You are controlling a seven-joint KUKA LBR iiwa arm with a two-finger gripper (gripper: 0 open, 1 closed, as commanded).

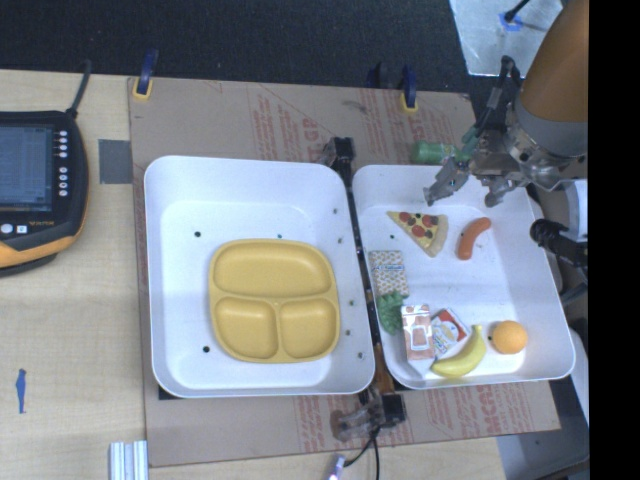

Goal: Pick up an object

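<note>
The objects fill the right bin (545, 303): one banana (462, 356), one pizza slice (420, 229), one sausage (472, 237), one orange (509, 337), plus packets (432, 330) and a green item (390, 310) overlapping and hard to separate. The left bin (180, 268) holds one yellow divided tray (272, 299). The gripper (461, 190) hangs over the right bin's far edge, fingers spread with nothing between them, the arm cut off at the frame's right.

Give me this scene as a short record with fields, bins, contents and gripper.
left bin: yellow divided tray
right bin: pizza slice, sausage, banana, orange, small packets, green item
gripper: open, above the right bin's far edge, holding nothing
bench left: pendant
</note>
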